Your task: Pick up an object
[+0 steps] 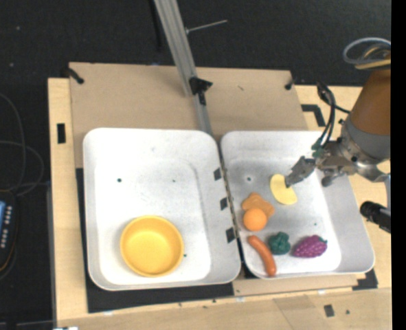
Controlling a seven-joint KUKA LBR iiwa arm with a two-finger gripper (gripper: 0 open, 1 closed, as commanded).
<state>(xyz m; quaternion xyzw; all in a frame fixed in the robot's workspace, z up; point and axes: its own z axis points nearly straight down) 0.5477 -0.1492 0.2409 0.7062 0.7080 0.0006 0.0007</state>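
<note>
Two white bins [154, 163] sit on a tan bench [182, 88] over dark floor [65, 26].

The tan bench [58, 184] carries 2 white bins, left [154, 163] and right [257, 150], touching.

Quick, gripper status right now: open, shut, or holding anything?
Gripper: open, holding nothing; it hangs over the right bin, one finger just beside the pale yellow piece.

Matt white plastic bins [154, 157], a glossy yellow plastic bowl [152, 245], on a pale wooden bench [182, 91].
</note>
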